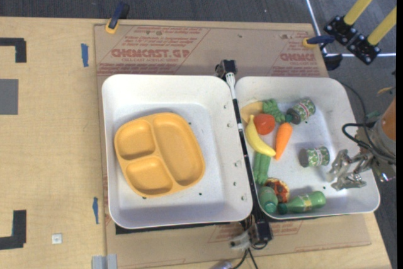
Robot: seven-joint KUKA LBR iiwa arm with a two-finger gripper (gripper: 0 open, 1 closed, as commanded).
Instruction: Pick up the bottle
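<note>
1. The gripper (348,172) sits low over the right bin's (334,94) right side, near the rim, reaching in from the right edge. Its metal fingers (340,164) look spread apart, with nothing between them.
2. Just left of the fingers, a small grey-and-green can (314,156) lies on its side, close to them but apart.
3. The bottle (303,202), green with a red label, lies on its side along the bin's near wall, below and left of the gripper, not touching it.
4. Beside the bottle's left end sits a small green item (269,200), with a red-and-orange piece (275,186) just above it.
5. Further left, a green vegetable (262,167) lies lengthwise by the bin's left wall, under a banana (257,139).
6. A carrot (283,139) leans beside the banana, with a red tomato (265,123) above it and leafy greens (272,106) behind.
7. A second can (301,111) lies near the bin's far side, right of the greens.
8. The left bin (126,94) holds a yellow divided plate (158,153) with three compartments.
9. Both bins rest on a cardboard sheet (189,44) on the tabletop (44,135), which carries black tape marks and blue tape bits.
10. Yellow bars with black clamps (350,38) cross the far right corner.
</note>
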